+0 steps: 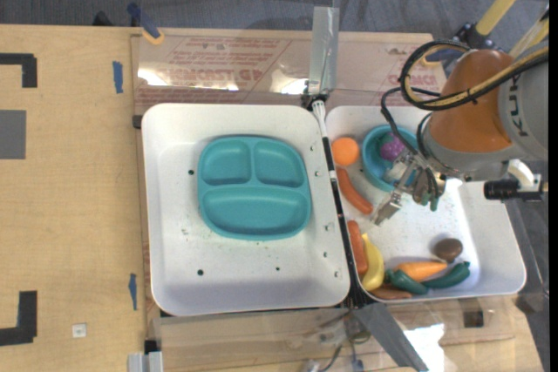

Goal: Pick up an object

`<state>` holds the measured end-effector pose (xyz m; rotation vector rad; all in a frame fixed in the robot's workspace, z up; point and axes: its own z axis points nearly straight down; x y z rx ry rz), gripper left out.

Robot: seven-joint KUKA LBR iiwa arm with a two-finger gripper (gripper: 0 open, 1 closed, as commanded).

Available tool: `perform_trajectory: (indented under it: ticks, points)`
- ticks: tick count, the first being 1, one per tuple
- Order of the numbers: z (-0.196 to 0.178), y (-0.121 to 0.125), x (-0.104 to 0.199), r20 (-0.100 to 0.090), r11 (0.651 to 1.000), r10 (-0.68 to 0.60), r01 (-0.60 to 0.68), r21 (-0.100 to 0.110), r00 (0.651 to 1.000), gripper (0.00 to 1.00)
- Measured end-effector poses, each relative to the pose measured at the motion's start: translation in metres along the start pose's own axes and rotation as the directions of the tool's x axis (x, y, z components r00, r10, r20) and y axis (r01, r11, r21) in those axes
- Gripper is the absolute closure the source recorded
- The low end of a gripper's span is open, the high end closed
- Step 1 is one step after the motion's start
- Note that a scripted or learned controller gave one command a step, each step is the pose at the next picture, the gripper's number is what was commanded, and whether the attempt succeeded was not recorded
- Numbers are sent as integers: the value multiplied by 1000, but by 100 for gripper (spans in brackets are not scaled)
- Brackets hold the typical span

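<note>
Reaching into the right bin [497, 270], your gripper [403, 194] hangs with fingers spread and nothing between them; the carrot [353, 190] lies just left, running diagonally.

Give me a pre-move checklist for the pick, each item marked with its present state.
1. Hand is over the right bin: ok.
2. Nothing seen between the hand's fingers: ok.
3. Finger opening wide enough for a pick: cannot tell.
4. Targets within the right bin, such as the orange ball, banana and brown piece: ok.
5. Room around the hand: not ok, the teal bowl lies close beside it.
6. Left bin's teal divided plate out of the arm's way: ok.
</note>
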<state>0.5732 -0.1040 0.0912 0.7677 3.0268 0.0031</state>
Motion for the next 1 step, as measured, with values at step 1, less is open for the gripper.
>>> perform_trajectory:
  ticks: [1]
  points:
    - [-1,-5,27,-1,969,247,-247,0,969,0]
